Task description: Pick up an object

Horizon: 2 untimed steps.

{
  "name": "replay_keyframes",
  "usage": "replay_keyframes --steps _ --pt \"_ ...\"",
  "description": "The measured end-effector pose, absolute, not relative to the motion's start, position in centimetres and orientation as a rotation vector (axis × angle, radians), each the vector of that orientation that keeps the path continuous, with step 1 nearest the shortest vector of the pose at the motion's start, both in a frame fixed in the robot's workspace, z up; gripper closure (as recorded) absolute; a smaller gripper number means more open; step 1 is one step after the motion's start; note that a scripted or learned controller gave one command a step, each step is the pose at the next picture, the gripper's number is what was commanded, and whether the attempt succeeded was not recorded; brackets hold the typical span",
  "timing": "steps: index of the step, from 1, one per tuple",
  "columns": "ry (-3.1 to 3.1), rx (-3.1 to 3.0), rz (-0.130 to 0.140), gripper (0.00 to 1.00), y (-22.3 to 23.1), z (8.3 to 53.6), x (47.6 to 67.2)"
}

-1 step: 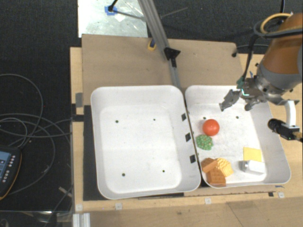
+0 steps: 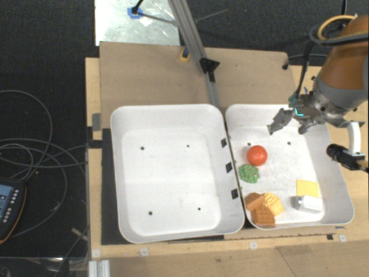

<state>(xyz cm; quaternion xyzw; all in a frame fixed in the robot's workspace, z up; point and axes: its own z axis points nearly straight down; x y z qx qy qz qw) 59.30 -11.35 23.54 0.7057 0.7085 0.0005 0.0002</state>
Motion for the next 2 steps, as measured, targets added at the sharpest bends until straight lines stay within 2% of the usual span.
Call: replay_keyframes --steps 1,2 --pt "2.227 2.220 -0.003 0.00 -10.9 19.3 59.3" --pt "2.225 2.223 -0.004 0.00 -10.6 14.7 58.5"
